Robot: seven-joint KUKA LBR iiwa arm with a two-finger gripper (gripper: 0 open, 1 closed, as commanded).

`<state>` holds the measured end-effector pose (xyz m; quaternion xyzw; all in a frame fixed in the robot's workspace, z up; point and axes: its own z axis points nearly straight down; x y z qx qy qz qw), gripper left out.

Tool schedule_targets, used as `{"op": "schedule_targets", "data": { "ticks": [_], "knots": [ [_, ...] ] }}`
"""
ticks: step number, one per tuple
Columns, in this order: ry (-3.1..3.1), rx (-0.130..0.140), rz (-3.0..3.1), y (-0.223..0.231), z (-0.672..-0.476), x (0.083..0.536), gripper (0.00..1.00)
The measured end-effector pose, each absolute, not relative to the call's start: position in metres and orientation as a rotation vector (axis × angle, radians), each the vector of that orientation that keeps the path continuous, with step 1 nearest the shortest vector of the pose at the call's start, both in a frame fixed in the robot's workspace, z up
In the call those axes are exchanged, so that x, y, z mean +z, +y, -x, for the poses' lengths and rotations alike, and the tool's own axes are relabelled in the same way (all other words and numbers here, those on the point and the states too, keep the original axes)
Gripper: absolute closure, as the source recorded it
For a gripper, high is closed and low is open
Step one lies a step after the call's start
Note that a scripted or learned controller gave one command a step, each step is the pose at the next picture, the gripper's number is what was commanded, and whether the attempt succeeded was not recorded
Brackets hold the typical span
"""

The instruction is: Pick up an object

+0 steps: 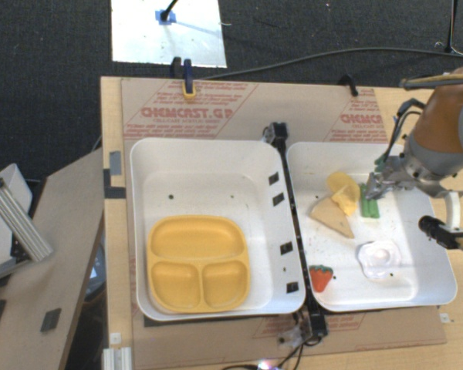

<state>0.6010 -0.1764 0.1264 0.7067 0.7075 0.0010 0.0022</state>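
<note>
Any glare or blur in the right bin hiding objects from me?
Camera view: lighting is even and soft. The pale clear object nearly blends into the right bin; the gripper is slightly soft, with the green object below it.

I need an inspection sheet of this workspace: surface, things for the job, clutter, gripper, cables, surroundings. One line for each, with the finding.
Surface: bench under a printed board, bearing the left bin and right bin side by side.
Job's things: in the right bin, yellow piece, tan wedge, green piece, strawberry, clear cup.
Clutter: yellow divided tray in the left bin.
Gripper: gripper low over the green piece, beside the yellow piece; grasp not visible.
Cables: black cable across the dark floor behind the bench.
Surroundings: white sheet on the floor; clamp at the board's far edge.
</note>
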Motion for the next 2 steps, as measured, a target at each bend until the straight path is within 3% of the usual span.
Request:
{"op": "schedule_targets", "data": {
  "ticks": [2],
  "knots": [
    [2.223, 0.003, -2.214, -0.180, -0.602, 0.222, 1.00]
  ]
}}
